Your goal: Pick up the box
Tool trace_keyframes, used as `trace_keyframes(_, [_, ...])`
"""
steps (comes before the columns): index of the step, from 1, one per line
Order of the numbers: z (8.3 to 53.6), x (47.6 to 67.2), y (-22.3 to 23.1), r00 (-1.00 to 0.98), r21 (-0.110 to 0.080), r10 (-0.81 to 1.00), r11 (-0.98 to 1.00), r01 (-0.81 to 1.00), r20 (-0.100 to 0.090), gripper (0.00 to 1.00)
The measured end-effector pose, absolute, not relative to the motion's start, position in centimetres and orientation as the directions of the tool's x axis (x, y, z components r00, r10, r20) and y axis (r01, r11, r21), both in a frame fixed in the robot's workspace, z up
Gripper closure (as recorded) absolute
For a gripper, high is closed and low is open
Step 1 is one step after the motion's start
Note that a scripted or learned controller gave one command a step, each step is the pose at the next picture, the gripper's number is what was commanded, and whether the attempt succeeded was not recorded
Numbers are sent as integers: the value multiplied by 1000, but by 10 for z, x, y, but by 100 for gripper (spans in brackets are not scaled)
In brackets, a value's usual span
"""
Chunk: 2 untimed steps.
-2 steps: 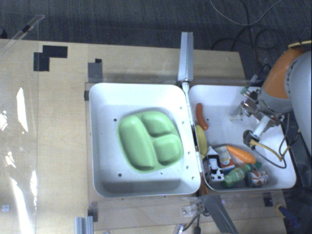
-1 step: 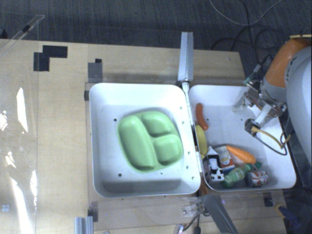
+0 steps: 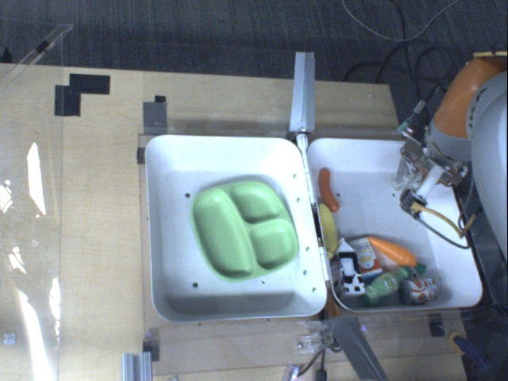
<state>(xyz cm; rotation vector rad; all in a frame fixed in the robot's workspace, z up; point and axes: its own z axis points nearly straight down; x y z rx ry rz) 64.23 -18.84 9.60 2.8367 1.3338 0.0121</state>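
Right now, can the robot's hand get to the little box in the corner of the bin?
Probably, but not easily. The hand hangs over the right bin, with bare floor below it. The box sits crowded by the bottle and carrot.

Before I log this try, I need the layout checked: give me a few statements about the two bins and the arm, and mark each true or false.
1. A green divided tray lies in the left bin. True.
2. The carrot lies in the left bin. False: it lies in the right bin, near its front.
3. The gripper is over the right bin's far right part. True.
4. The gripper is right above the small box. False: the box lies at the bin's front left, apart from it.
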Motion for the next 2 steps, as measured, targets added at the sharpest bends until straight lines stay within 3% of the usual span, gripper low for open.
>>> trace_keyframes(1, [96, 642, -188, 636, 9, 771, -636, 771, 4, 0])
trace_keyframes(2, [98, 667, -188, 597, -3, 802, -597, 802, -2, 0])
